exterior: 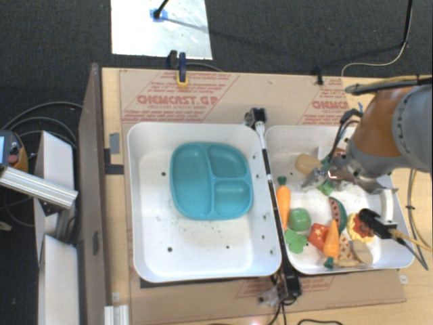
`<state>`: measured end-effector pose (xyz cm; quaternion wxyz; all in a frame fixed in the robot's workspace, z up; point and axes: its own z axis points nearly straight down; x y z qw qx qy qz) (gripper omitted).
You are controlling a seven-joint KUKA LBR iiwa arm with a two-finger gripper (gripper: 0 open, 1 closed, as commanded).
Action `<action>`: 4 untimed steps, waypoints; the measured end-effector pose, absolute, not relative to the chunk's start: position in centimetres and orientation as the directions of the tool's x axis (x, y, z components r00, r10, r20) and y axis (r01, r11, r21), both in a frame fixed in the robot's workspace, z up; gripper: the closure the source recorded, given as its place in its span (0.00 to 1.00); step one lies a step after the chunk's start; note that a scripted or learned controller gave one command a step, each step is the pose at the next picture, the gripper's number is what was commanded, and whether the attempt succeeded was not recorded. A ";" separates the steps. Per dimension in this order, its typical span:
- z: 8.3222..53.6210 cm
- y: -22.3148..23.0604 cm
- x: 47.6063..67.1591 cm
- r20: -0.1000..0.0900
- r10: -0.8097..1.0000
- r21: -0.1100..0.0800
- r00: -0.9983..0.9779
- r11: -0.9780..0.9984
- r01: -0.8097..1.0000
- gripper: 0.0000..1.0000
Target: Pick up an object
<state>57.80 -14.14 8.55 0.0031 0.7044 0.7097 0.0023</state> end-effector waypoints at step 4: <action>18.9 -5.4 50.9 0.005 1.000 0.010 -0.017 0.017 1.000 1.00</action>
